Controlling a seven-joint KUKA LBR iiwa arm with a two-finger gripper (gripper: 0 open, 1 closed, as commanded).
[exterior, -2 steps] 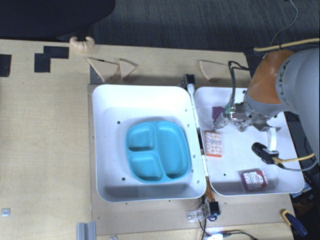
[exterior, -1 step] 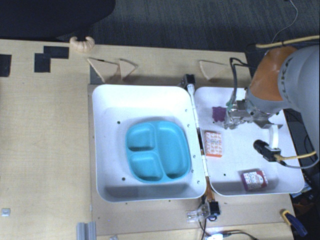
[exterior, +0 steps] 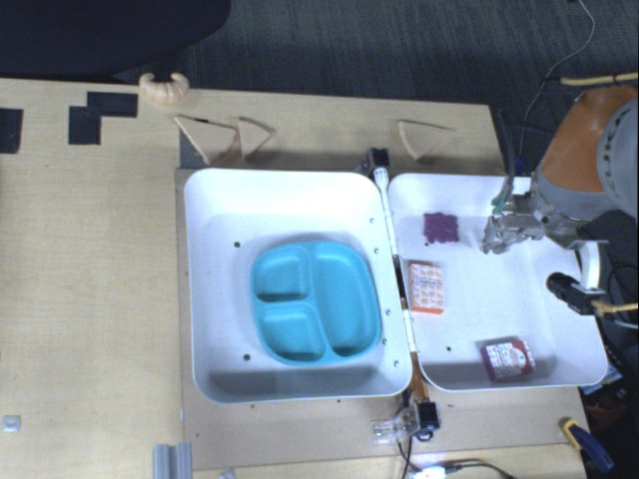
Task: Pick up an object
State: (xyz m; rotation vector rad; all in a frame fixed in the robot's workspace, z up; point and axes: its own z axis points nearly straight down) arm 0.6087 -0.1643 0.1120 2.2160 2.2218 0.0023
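A grey arm (exterior: 599, 168) with an orange band reaches in from the right edge of the frame, its pincer (exterior: 499, 236) hanging over the upper right part of the right-hand white bin (exterior: 559, 367). Whether the pincer is released or clenched cannot be told from this slanted overhead view; nothing is seen between its tips.

Three small things lie in that right bin. A purple block (exterior: 440, 228) sits in the upper left part of the bin, just to the left of the pincer and apart from it. Below it, near the bin's left wall, lies a flat white-and-orange packet (exterior: 425, 287). Toward the lower right of the bin rests a dark red packet (exterior: 507, 358) with a pale label, well apart from the other two.

The left-hand white bin (exterior: 215, 267), at the centre of the frame, holds a blue divided tray (exterior: 316, 300) with three compartments, lying flat in the bin's middle. The two bins sit side by side, their rims touching along a shared edge just right of centre.

Both bins stand on a pale wooden surface (exterior: 90, 287). Dark carpet fills the top of the frame, and cables trail at the lower edge below the bins.
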